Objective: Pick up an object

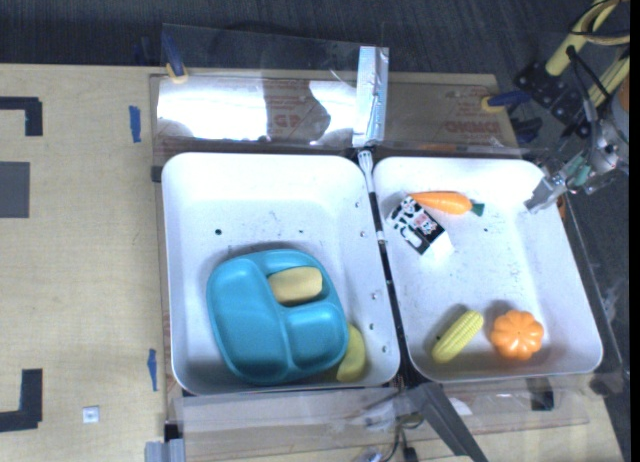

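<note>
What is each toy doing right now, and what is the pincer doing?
blue tray: flat in the left bin, tilted askew.
yellow piece: lying in the tray's compartment.
carrot: lying on its side, right bin.
black-and-white box: lying flat, touching the carrot.
corn: lying down.
pumpkin: sitting upright.
pincer: above the right bin's edge, holding nothing.

two bins [190,190], one blue plate [260,335], one carrot [442,203]

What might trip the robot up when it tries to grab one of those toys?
The toy carrot touches the black-and-white box, so the hand may nudge both. The round orange pumpkin and yellow corn cob could roll or slip. The corn also lies near the right bin's front wall, so access looks tight.
</note>
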`<state>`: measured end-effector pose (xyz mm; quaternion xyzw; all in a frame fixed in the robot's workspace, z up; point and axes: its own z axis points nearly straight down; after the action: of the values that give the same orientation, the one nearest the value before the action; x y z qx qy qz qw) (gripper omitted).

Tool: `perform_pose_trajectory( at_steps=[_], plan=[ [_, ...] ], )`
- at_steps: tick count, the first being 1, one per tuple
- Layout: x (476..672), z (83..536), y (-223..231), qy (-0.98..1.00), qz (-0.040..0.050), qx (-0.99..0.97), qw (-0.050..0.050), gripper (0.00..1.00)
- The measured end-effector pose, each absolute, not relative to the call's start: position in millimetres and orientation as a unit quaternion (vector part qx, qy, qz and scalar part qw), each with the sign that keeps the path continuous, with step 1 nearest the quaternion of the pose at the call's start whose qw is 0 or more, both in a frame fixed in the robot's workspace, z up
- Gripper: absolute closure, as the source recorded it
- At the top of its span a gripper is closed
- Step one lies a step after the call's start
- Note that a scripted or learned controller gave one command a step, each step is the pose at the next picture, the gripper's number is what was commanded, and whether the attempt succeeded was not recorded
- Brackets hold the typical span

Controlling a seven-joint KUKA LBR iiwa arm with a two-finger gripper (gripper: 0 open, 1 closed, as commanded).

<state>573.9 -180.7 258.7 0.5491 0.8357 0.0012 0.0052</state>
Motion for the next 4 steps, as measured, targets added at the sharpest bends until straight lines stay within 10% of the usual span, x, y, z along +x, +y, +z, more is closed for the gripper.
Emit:
perform_pose_trajectory(
  at_steps=[1,4],
  plan=[
    [497.3,257.5,-224.7,0.922,-0.0002,0.386,0.000,1.00],
    [481.0,272.0,-160.1,1.000,0.0006,0.001,0.001,1.00]
  ],
)
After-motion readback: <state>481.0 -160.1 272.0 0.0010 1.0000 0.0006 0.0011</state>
